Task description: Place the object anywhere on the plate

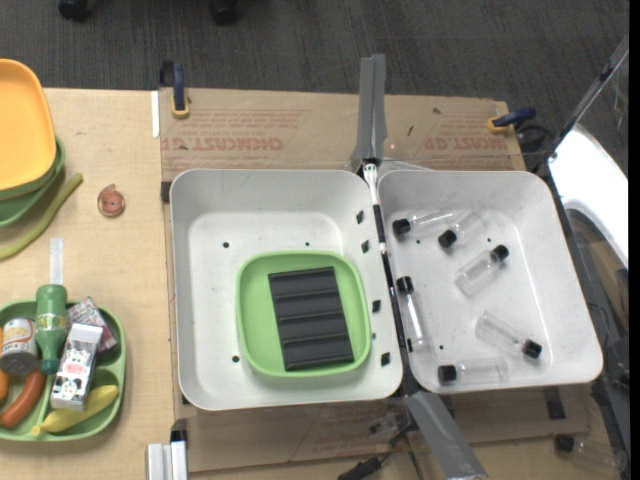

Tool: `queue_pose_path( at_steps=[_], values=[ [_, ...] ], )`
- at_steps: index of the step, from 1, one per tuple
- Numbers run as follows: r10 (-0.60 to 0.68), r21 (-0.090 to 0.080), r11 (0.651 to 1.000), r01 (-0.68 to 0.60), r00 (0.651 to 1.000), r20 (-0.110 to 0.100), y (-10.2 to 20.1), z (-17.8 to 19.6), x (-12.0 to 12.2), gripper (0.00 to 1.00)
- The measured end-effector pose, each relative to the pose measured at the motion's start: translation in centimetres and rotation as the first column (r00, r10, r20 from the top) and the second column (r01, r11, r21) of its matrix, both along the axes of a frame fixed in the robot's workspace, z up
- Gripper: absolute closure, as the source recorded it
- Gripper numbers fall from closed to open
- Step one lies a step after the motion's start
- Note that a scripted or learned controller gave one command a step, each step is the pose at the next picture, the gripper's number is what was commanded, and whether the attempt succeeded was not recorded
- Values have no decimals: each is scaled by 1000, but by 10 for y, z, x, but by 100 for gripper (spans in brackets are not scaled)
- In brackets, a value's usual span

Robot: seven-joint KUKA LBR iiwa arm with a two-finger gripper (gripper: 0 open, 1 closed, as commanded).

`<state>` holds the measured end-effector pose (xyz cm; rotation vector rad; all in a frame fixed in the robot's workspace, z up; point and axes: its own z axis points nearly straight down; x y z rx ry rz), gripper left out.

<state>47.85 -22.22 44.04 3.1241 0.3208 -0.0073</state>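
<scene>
- Black ribbed block (311, 318): it lies flat in the middle of the green plate (252, 308), its long side running up and down the frame and four raised bands crossing its top.
- The green plate is a rounded square sitting on the floor of the left white bin (205, 268), lower centre of the frame, closer to the bin's near wall than to its far wall.
- The right white bin (540, 228) touches the left one along a shared seam at centre frame.
- Clear vials with black caps lie scattered in the right bin: two close together near its upper left (432, 223) and (466, 228), one tilted at its middle (482, 266), one toward the lower right (505, 334), and one along the near wall (470, 372).
- Both bins rest on a sheet of brown cardboard (270, 133), held at the top by a clamp on the left (175, 93) and another on the right (510, 120).
- At the left of the frame, on the wooden bench (100, 258), a yellow dish (22, 128) sits at the upper left edge, stacked on a green one.
- A small pink item (111, 201) lies between that dish and the left bin.
- At the lower left, a green sectioned tray (110, 388) holds toy food, including a green bottle (50, 323), a can (17, 338) and a small carton (72, 368).
- Gripper state: I cannot tell whether it is wide or narrow.
</scene>
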Motion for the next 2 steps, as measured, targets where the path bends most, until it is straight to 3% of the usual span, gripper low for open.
queue_pose_path(
  at_steps=[2],
  values=[
    [1, 0, 1000, -1, 1000, -1, 0, 0, 10, 0]
  ],
)
